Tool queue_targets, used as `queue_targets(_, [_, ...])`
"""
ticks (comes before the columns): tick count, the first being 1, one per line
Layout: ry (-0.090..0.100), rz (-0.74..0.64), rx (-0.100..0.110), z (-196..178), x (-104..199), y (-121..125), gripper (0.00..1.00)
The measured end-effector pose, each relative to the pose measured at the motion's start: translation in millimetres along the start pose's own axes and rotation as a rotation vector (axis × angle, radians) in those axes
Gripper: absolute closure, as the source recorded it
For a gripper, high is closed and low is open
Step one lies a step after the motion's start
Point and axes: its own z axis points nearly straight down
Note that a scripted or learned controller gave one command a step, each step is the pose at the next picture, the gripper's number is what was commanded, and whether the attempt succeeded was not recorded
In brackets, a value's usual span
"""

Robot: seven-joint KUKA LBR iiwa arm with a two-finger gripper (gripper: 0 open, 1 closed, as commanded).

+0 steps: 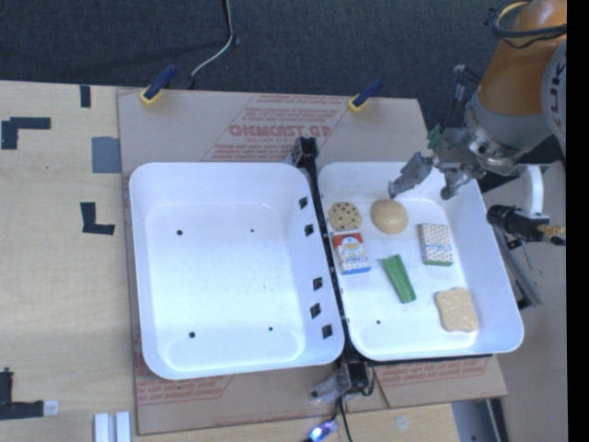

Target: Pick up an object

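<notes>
The right bin (497,274) holds several small items: a round cookie (344,215), a tan ball-like bun (389,216), a red and white carton (351,252), a green bar (399,278), a speckled pale box (435,244) and a beige slice of bread (456,308). My gripper (426,180) hangs above the bin's far edge, up and to the right of the bun. Its two fingers are spread apart, open, with nothing between them.
The left bin (221,265) lies beside the right one, with a black divider strip (317,256) between them. Both rest on a cardboard sheet (267,127) held by blue and yellow clamps (158,83). A black cable (216,35) runs off at the back.
</notes>
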Motion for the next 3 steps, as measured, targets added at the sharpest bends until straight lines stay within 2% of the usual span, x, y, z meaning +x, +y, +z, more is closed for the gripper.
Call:
queue_targets(1, [-0.001, -0.003, -0.004, -11, 13, 59, 0.00])
queue_targets(2, [-0.002, 0.003, 0.000, -14, -19, 61, 0.00])
queue_targets(3, [-0.001, 0.001, -0.002, -36, -37, 61, 0.00])
